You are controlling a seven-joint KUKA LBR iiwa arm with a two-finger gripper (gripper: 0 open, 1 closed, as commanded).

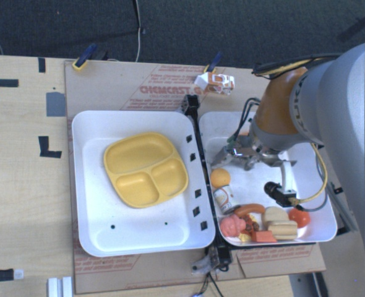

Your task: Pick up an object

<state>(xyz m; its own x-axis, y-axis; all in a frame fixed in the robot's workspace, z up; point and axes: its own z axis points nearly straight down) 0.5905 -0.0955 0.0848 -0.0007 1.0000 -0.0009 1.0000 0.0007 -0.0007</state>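
My gripper (237,158) hangs low over the upper left part of the right bin (306,172), with its fingers spread open and nothing between them. Just below it lies a small orange ball (219,177), apart from the fingers. Under the ball is a small white can (223,197). Along the bin's front edge sit a pink lump (232,226), a sausage (250,210), a pale bread piece (274,214), a cream bar (283,230), an orange block (264,236) and a red tomato (299,217).
A yellow divided plate (146,169) lies in the left bin (90,228). A black divider rail (196,159) runs between the bins. A black cable fitting (280,193) hangs off the wrist over the right bin. A crumpled wrapper (216,83) rests behind the bins.
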